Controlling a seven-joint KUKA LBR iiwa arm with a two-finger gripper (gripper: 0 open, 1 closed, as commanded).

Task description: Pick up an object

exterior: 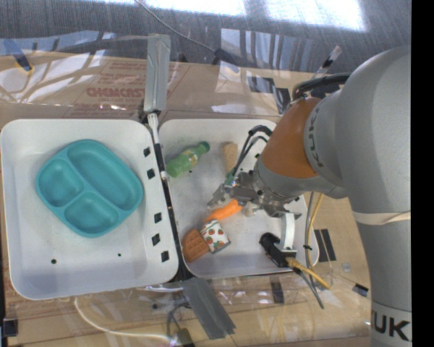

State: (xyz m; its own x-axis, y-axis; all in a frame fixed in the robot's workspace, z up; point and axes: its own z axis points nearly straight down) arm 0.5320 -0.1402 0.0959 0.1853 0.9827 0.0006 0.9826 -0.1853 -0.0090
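Note:
My gripper (229,192) hangs low over the middle of the right bin (202,266), reaching in from the right. An orange carrot (223,211) lies just below it, touching or nearly touching its tip. A green bottle (186,160) lies on its side near the bin's back left. A tan piece (230,152) sits behind the gripper. At the front left a waffle-patterned brown piece (194,245) lies against a small white box with red and green spots (215,236).
The left bin (22,266) holds a teal divided plate (89,186). A ridge with black clips (161,194) separates the two bins. The arm's grey and orange body (304,150) covers the right bin's right side.

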